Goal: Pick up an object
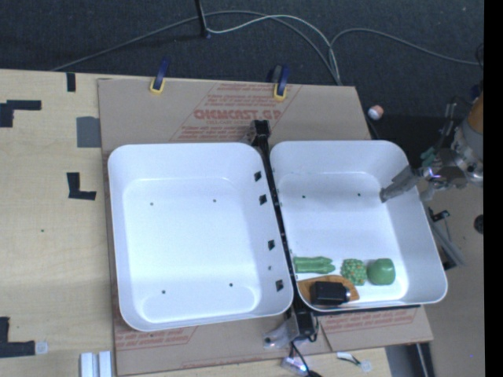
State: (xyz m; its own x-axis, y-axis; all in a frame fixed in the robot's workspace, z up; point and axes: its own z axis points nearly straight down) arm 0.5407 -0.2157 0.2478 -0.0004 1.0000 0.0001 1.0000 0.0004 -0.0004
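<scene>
End effector (pixel 393 189) is hanging over the right bin's (pixel 409 210) right edge; can't tell its state. Green pepper (pixel 313 265), broccoli (pixel 354 270), green apple (pixel 381 271) and a black thing (pixel 329 292) line the near edge.

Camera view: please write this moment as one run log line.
hand: over right bin rim, no object seen held | objects: front of right bin | left bin: untouched

Bench (pixel 47 234) bears cardboard sheet (pixel 236 112) under two white bins (pixel 126 163)
</scene>
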